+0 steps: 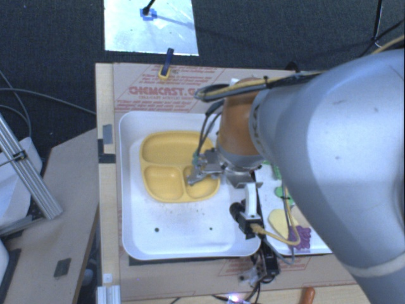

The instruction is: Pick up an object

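You have one yellow divided tray point(166, 163) in the left bin point(136, 233); the gripper point(197, 175) sits on it, grip unclear, arm point(329, 151) hiding the right bin point(316, 249)

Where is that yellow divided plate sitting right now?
The yellow divided plate lies in the left white bin, toward its far end, with the gripper at the plate's right edge.

One fixed camera looks down at a slant on the table point(107, 170), close above the left bin point(136, 233).
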Motion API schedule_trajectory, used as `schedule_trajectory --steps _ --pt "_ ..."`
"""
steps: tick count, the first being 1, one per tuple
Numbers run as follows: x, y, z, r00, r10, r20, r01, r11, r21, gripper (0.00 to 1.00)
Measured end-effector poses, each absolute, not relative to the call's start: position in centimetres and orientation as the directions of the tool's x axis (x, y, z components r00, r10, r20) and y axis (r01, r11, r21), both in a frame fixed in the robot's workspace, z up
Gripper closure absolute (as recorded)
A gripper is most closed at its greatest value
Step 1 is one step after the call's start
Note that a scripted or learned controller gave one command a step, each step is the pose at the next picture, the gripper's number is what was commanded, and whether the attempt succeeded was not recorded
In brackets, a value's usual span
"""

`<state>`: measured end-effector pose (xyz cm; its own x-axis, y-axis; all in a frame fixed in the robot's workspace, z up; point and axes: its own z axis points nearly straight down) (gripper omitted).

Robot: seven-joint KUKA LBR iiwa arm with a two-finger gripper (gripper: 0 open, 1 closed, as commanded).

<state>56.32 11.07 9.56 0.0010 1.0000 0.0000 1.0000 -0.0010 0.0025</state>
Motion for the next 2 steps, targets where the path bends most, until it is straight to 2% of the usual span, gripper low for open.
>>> schedule_trajectory --steps 1,2 --pt "64.6 7.2 19.1 -0.002 1.000 -0.001 1.000 0.002 0.015 0.00" --pt "57.9 6.6 18.4 0.001 1.000 0.000 1.000 -0.001 -0.004 0.00"
